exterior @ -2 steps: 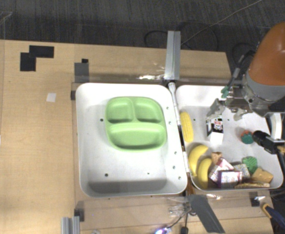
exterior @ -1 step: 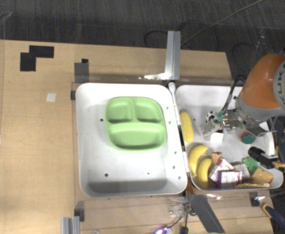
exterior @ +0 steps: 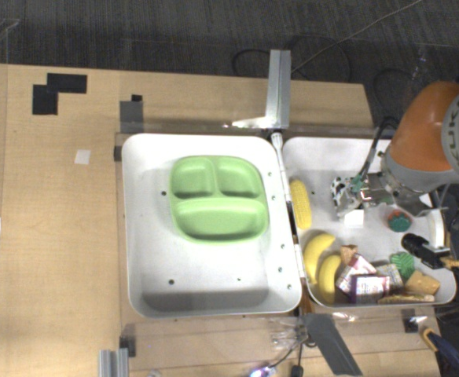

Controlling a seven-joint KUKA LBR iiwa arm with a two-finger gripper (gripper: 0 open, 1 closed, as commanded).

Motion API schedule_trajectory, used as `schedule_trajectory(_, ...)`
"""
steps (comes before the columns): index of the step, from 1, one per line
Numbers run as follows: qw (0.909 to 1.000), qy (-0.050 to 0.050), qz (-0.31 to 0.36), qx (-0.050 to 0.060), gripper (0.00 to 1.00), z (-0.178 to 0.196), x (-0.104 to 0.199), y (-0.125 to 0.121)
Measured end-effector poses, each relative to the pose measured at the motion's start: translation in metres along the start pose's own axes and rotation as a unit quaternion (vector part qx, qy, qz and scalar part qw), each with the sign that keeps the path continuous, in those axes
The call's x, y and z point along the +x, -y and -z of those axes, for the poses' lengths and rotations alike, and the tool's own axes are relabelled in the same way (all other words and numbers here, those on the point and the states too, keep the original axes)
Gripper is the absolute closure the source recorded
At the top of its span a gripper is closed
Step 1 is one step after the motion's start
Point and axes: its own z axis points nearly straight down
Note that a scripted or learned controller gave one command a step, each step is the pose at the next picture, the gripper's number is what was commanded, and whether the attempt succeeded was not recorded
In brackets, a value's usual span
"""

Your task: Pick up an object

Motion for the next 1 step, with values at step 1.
schedule_trajectory(1,1.0,0.001,0.01,0.0,1.0,0.089,-0.0067,0.0392)
